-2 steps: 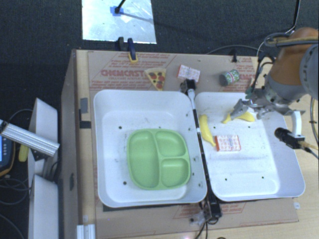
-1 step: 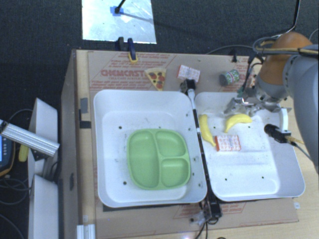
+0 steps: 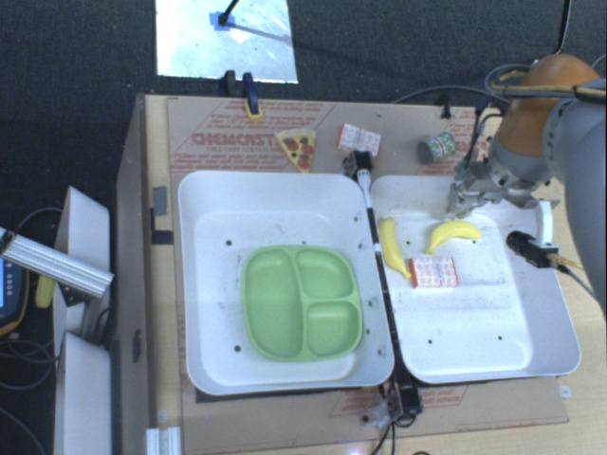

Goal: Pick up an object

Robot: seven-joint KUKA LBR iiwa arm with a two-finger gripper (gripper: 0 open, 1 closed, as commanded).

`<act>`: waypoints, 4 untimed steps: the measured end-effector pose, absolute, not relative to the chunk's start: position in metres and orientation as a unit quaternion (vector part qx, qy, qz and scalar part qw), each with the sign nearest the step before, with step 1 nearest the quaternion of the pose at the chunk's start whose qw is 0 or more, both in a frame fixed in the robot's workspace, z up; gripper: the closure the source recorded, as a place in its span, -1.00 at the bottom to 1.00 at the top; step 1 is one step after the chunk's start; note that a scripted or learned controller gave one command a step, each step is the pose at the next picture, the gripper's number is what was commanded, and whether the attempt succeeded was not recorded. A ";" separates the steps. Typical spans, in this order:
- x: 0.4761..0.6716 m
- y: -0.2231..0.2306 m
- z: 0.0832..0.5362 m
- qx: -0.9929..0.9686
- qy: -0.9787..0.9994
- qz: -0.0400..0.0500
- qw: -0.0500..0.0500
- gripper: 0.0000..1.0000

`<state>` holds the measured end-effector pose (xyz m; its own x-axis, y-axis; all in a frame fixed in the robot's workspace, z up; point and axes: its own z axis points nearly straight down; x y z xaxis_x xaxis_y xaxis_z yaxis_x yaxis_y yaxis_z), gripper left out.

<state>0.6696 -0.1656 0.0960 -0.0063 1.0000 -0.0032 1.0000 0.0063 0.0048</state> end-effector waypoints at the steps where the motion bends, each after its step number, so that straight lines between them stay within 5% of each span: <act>1: 0.670 -0.165 0.096 0.705 0.710 0.000 0.003 -1.00; 2: 0.620 -0.137 0.084 0.706 0.708 0.000 0.000 -1.00; 3: 0.621 -0.137 0.095 0.706 0.709 0.001 0.002 1.00; 4: 0.630 -0.201 0.175 0.707 0.708 0.001 0.003 1.00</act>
<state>0.6301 -0.2014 0.1746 -0.0013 1.0000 -0.0036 1.0000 0.0013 0.0057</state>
